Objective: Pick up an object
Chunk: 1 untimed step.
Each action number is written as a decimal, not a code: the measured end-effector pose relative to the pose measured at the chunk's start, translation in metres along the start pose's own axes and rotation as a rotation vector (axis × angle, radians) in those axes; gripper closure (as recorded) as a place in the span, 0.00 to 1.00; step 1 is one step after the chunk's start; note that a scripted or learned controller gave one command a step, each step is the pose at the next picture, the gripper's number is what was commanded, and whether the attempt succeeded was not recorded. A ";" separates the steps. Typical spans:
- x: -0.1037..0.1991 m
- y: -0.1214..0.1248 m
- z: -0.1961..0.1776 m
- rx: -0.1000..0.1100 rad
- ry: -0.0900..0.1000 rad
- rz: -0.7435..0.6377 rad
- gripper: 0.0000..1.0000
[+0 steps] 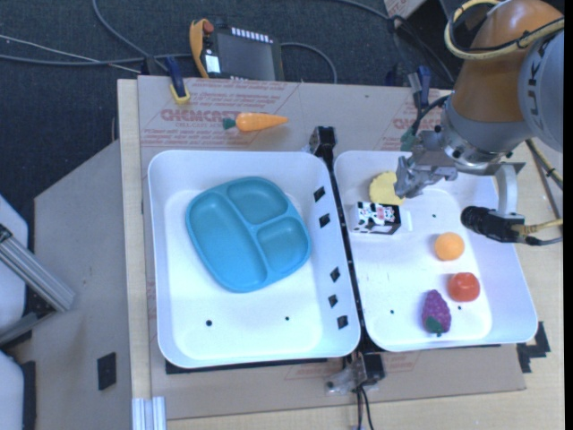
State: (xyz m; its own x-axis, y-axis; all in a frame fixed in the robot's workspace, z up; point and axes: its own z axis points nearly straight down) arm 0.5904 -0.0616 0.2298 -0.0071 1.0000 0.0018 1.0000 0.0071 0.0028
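My gripper (407, 184) hangs over the back of the right bin (501, 325), just right of a yellow object (383, 187) that it partly hides. A black-and-white patterned carton (377, 218) lies just in front of the yellow object. Further right in the same bin sit an orange ball (448, 246), a red tomato-like fruit (464, 286) and a purple bunch of grapes (436, 312). Nothing shows between the fingers from this angle.
The left bin (179, 330) holds a blue divided plate (248, 232). A toy carrot (255, 123) lies on the cardboard behind the bins. Black clips (324, 140) line the seam between the bins.
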 end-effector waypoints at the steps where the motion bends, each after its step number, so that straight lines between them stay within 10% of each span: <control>1: 0.049 0.029 0.000 -0.001 0.000 0.000 1.00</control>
State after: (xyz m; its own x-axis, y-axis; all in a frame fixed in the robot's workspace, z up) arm 0.6192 -0.0128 0.2302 -0.0071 1.0000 0.0017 1.0000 0.0071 0.0034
